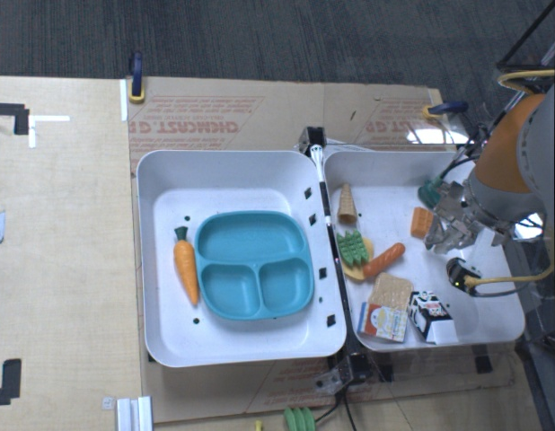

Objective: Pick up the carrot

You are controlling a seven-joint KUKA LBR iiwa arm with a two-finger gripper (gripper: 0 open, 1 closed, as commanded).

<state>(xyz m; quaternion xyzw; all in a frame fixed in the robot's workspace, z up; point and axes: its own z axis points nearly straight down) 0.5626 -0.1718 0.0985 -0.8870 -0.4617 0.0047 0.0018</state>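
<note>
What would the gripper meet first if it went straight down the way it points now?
Probably the right bin's white floor, just right of the small orange block. The gripper hangs there; depth is unclear. The carrot lies in the left bin.

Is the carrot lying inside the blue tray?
No, the carrot lies on the left bin's floor, beside the tray.

At the right edge of the frame, the arm (529, 164) is a rounded grey casing with a broad orange band above the wrist. Its gripper (448, 232) is bare grey metal (blocky, angular). A yellowish cable (506, 283) trails below it from a black connector.
</note>
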